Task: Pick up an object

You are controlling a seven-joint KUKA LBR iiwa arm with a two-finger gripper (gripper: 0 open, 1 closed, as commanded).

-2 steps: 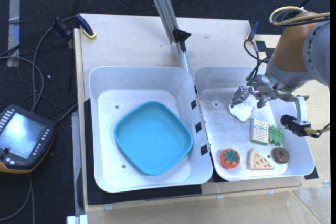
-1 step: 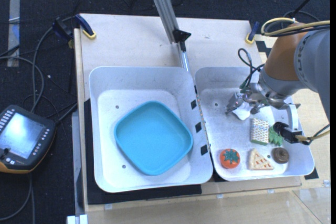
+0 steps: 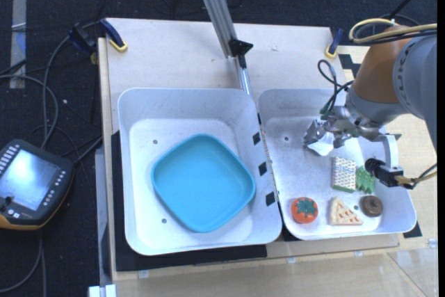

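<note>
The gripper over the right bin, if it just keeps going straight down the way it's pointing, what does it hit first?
Probably the bare white floor of the right bin beneath the gripper; the patterned block lies nearer the camera. Depth is unclear.

A round orange-red tomato-like piece [image 3: 304, 210] with a green top is seen lying at the near left of the right bin [image 3: 292, 123]. Just to its right a tan triangular wedge [image 3: 343, 212] lies flat, and farther right a small brown ring-shaped piece [image 3: 372, 206] is set close to the near right corner. Beyond these, a pale speckled rectangular block [image 3: 343, 173] is found, with a green leafy piece [image 3: 364, 180] touching its right side.
</note>
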